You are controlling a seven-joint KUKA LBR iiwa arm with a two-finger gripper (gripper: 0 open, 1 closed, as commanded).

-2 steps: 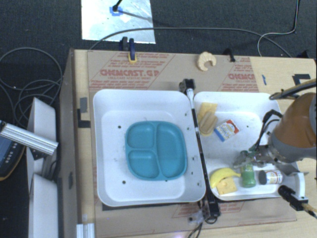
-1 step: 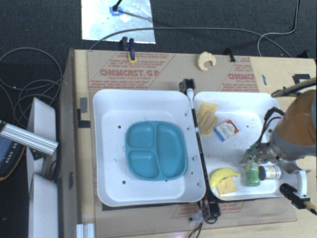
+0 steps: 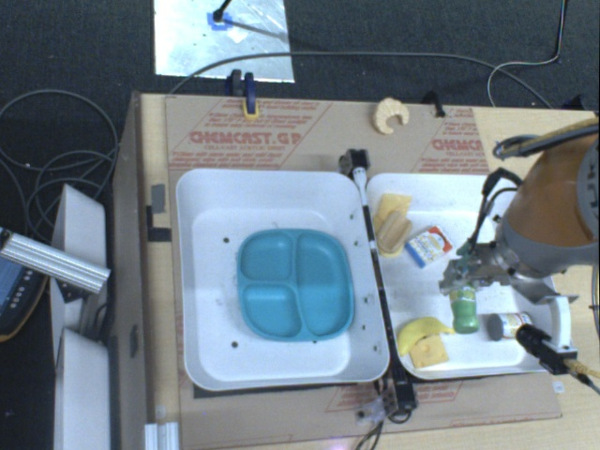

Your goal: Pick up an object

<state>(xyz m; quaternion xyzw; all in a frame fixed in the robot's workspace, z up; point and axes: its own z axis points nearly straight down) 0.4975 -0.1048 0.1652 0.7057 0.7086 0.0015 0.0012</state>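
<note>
My gripper (image 3: 466,279) hung low in the right bin (image 3: 487,368), and I could not tell how my jaws stood, since the wrist hid them. Directly under them stood a small green bottle (image 3: 464,312), touching or nearly so. Just beside it lay a grey-capped tube (image 3: 506,325). Nearer the bin's front edge sat a yellow banana (image 3: 417,329) with a yellow wedge (image 3: 430,351) against it. Away toward the far wall lay a small red, white and blue packet (image 3: 429,246) and a pale bread-like piece (image 3: 393,234). Beyond the divider, the left bin (image 3: 206,214) held a blue sectioned plate (image 3: 295,284). Both bins rested on a brown printed board (image 3: 272,134); a tan croissant-shaped toy (image 3: 391,114) lay on it. Around the bench, dark carpet (image 3: 75,36) carried loose cables (image 3: 42,157) and a silvery sheet (image 3: 220,22).
</note>
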